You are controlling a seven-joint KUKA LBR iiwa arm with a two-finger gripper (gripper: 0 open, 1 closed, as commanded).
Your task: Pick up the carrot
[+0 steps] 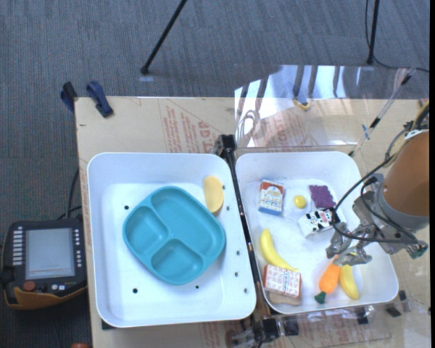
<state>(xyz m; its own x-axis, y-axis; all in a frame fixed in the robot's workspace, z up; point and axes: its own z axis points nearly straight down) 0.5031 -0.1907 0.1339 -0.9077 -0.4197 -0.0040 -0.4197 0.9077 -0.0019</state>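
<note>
One carrot lies in the right bin, near its front wall, tilted with the orange body up and to the right and the green top down and to the left. A small yellow banana-shaped piece lies just beside it on the right, close to the bin's front right corner. The gripper hangs directly over the carrot's upper end, so close that touch cannot be judged; whether the claw is open or closed cannot be told from this angle, and nothing is seen between its fingers. The grey arm with its orange band comes in over the right wall.

To the carrot's left, a patterned box rests on a tan slice against the front wall, with a narrow strip of bare floor between the two. A larger banana lies above that box. Further back sit a black-and-white carton, a purple item, a small yellow ball and a blue and white carton, all well apart from the carrot. The middle of the bin floor is open.

The left bin holds a blue divided plate and a yellow piece near the shared wall.
</note>
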